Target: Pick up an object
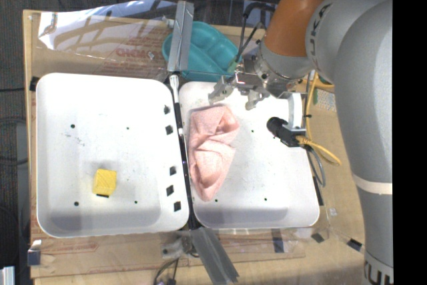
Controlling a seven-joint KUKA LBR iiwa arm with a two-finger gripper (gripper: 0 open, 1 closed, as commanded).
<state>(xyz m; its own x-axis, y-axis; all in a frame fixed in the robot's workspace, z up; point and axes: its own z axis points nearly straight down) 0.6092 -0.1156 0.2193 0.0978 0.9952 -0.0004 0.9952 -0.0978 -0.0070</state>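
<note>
A crumpled pink cloth (212, 149) lies along the left side of the right bin (280, 200). A small yellow block (105, 182) rests in the lower left of the left bin (100, 110). My gripper (235, 97) hangs over the right bin's far edge, just above the top end of the cloth. Its two fingers (219, 91) stand apart with nothing between them.
A teal plastic piece (203, 53) sits behind the bins near the divider. Clear plastic sheeting (107, 33) lies behind the left bin. A black fitting with a yellow cable (287, 131) hangs over the right bin's right side. The arm covers the right of the view.
</note>
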